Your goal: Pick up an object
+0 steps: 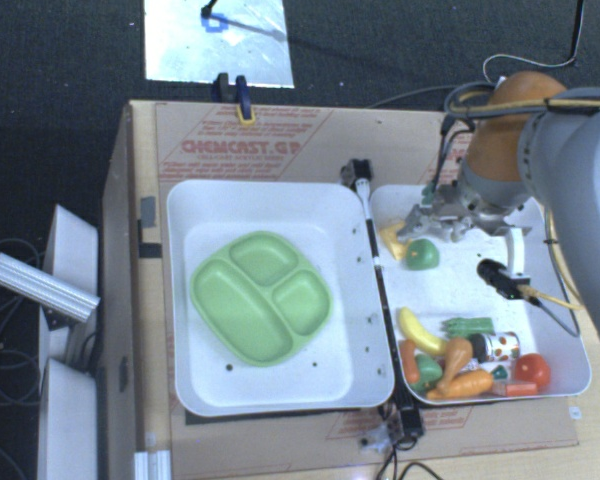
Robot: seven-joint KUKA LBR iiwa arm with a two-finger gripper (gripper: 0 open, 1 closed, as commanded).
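My gripper (435, 223) hangs low in the right bin (570, 353), just above the green ball (421, 255); I can't tell whether it's open or closed.

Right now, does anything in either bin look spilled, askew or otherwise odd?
Nothing looks spilled or damaged. The green divided plate lies flat but skewed in the left bin. In the right bin, most toy food is heaped at the near end, while a green piece lies apart near the gripper.
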